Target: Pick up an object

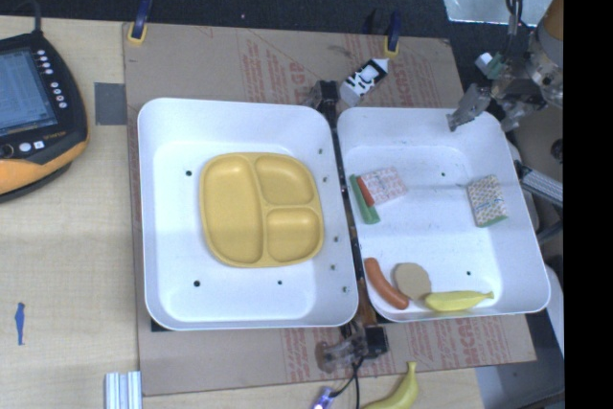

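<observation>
The right bin (450, 158) holds several objects. A patterned packet (383, 184) lies beside a red and green stick pair (364, 199) at its left. Another patterned packet (487, 200) lies at its right. Along the near edge sit a red sausage (385, 284), a tan round piece (413, 280) and a yellow banana (458, 301). My gripper (487, 113) hangs over the bin's far right corner, well above the objects. It looks open, with nothing between its fingers.
The left bin (172, 254) carries a yellow divided plate (261, 208). A second banana (397, 390) lies on the bench in front of the bins. A black-and-white item (364, 79) sits behind them. A teach pendant (34, 110) rests at far left.
</observation>
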Robot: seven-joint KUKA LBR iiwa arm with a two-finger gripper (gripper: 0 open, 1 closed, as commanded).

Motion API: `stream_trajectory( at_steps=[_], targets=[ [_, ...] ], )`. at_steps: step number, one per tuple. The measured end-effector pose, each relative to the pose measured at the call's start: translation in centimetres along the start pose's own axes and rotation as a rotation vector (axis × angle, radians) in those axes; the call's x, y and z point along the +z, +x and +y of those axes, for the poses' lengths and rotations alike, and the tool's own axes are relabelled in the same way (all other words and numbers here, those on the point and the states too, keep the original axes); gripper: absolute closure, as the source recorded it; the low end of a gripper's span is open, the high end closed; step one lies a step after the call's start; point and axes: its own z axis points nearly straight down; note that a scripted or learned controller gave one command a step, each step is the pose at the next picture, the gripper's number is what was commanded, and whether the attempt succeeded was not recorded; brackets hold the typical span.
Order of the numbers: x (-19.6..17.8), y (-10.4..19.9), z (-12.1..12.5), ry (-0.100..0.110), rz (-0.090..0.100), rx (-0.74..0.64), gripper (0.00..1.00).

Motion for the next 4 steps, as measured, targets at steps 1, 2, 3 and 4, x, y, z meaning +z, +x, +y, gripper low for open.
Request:
stream_trajectory(
  at_steps=[1,2,3,4],
  targets=[
    [8.2,-3.1,-10.0,0.001,0.000,0.000,0.00],
    [14.6,-3.5,-6.6,-0.002,0.000,0.000,0.00],
    [15.9,-1.0,0.4,-0.010,-0.003,-0.001,0.00],
    [14.9,-2.3,-1.9,0.000,0.001,0.001,0.00]
  ],
)
